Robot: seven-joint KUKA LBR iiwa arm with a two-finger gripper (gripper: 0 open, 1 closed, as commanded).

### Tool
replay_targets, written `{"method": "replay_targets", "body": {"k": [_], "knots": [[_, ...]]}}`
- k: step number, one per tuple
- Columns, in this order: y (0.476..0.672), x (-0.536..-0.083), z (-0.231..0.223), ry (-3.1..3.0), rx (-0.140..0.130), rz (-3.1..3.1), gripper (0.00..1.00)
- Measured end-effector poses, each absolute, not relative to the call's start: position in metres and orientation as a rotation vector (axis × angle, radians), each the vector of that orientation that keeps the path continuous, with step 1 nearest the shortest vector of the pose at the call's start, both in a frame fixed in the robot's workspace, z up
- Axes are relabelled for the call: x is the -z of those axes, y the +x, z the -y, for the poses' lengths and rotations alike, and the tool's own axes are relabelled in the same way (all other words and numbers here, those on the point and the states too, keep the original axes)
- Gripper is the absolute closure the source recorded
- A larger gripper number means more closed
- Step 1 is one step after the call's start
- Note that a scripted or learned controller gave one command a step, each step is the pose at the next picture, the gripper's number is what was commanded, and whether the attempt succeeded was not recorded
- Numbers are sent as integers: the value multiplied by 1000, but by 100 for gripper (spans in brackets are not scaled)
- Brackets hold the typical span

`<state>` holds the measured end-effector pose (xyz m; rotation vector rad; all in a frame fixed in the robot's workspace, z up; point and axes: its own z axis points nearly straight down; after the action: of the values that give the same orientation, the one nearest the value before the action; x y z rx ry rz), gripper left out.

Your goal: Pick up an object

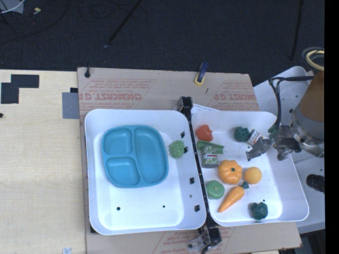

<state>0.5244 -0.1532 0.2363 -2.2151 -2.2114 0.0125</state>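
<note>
While the claw [260, 146] hovers with fingers apart, holding nothing, over the right bin [296, 194], the nearest object, an orange ball [252, 175], lies just below it beside the pumpkin [230, 172]. Probably light, stiff and smooth; grip across its widest middle.

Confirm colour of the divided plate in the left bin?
Light blue; the divided plate shows plainly in the camera view.

The cardboard sheet [159, 91] under the bins bears red printing, upside down and mirrored; its letters are too unclear to read reliably.
</note>
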Motion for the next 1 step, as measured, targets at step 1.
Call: {"method": "replay_targets", "body": {"k": [1], "knots": [[527,-243,154,-2221,-1,2221,0]]}}
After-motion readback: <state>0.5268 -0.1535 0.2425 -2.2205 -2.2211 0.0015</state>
